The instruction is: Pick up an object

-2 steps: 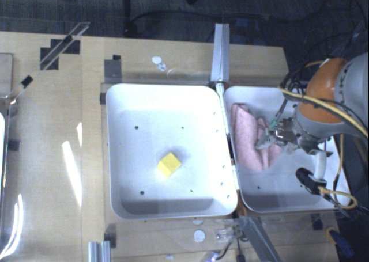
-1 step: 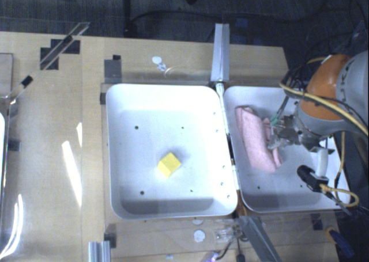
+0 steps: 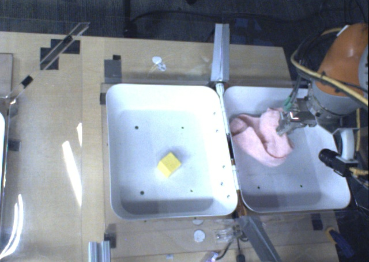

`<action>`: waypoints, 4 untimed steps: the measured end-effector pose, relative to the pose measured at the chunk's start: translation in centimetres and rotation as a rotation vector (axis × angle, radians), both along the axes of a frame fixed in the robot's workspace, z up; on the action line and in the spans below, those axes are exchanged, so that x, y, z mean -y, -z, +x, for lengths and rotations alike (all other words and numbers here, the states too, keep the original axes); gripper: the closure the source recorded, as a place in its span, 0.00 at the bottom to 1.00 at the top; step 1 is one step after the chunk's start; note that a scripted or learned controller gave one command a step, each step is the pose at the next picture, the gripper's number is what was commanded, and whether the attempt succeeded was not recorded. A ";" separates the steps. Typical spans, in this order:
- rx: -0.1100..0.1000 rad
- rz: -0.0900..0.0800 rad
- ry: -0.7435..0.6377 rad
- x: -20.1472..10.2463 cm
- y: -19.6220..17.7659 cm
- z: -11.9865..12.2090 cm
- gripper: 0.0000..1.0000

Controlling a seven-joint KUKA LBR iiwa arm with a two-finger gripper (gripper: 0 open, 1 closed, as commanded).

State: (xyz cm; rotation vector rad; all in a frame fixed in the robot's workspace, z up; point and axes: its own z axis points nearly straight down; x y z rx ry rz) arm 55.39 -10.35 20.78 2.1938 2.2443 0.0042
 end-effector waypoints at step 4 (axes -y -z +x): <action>-0.001 0.000 0.044 -0.7 1.6 2.2 1.00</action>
